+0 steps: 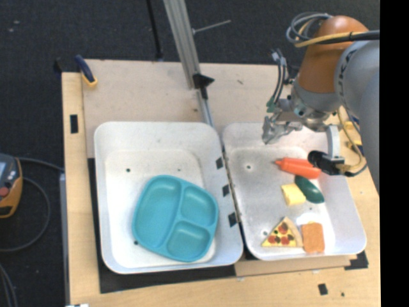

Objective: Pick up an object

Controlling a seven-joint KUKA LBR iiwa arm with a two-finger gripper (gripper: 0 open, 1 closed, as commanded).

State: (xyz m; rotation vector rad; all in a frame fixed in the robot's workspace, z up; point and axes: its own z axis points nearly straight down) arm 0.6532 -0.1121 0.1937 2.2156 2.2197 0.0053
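Arm (358, 50) cut off at the right edge; gripper (275, 132) blurred

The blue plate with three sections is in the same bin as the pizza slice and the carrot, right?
Not quite. The camera view shows the blue plate alone in the left bin. The pizza slice and the carrot lie in the right bin, and the plate does have three sections.

Gripper (273, 135) over right bin's (255, 190) rear edge. Carrot (297, 166), pizza slice (282, 234) inside; teal divided plate (176, 217) in left bin (115, 152).
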